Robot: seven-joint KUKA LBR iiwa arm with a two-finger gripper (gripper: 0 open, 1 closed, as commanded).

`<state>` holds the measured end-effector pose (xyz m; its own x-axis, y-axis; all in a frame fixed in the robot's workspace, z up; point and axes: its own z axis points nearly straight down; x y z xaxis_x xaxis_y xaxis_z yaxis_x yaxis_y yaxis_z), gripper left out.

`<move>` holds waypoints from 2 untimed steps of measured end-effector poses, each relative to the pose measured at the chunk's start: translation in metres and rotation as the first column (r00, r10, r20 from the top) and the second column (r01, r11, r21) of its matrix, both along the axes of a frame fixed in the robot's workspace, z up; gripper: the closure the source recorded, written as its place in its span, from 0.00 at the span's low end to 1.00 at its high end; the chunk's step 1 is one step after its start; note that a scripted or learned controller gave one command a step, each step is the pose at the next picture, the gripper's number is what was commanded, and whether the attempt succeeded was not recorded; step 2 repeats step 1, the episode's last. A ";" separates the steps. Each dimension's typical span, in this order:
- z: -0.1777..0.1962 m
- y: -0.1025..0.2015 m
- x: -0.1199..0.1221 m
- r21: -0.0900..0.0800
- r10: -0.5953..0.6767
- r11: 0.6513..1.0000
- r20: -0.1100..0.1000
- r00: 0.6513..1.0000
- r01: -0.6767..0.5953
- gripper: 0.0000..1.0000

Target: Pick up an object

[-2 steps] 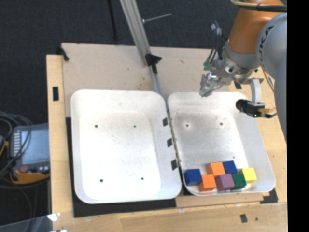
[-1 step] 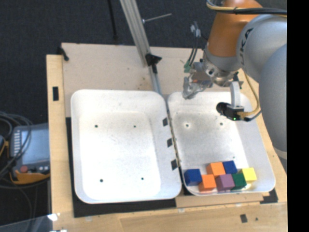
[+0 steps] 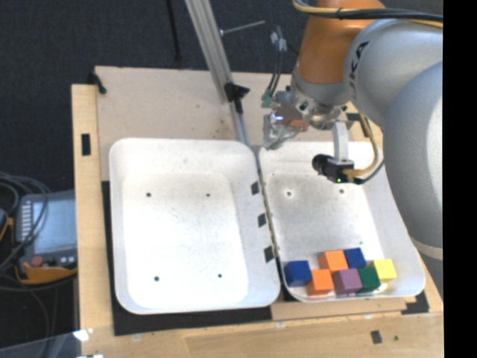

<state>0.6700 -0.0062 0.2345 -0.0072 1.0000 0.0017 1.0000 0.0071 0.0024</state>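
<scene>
Gripper over right bin's far edge; coloured blocks well apart, near corner

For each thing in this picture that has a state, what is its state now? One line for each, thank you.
gripper: above the far edge of the right bin, holding nothing that can be seen
blocks: clustered in the right bin's near corner, resting, untouched
right bin: holds the blocks
left bin: flat on the bench, beside the right bin
handheld controller: lying left of the bench
</scene>
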 end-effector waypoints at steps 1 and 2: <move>0.007 0.062 0.001 0.000 0.002 1.000 0.000 1.000 -0.002 1.00; 0.007 0.062 0.001 0.000 0.002 1.000 0.000 1.000 -0.002 1.00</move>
